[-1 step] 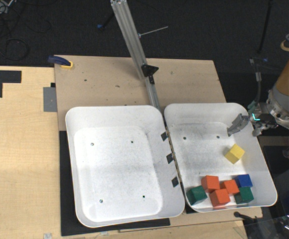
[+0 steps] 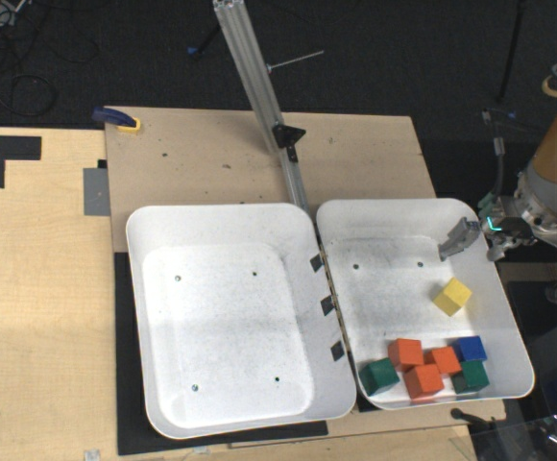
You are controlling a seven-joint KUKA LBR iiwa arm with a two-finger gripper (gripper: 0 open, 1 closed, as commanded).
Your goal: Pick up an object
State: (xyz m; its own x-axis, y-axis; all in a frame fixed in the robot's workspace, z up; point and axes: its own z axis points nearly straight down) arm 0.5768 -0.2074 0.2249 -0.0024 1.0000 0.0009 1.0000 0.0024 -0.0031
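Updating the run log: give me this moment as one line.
arm: over right bin far corner | gripper: open, holding nothing | nearest: yellow block | other blocks: clustered at near edge | left bin: untouched

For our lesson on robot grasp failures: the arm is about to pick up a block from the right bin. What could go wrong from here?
1. The orange blocks, green blocks and blue block sit packed together, so the gripper may shove neighbours instead of gripping one.
2. The yellow block lies tilted and could slip aside.

White bins (image 2: 230, 221) hold a yellow block (image 2: 452, 296), orange blocks (image 2: 423, 380), green blocks (image 2: 379, 376) and a blue block (image 2: 470, 348).
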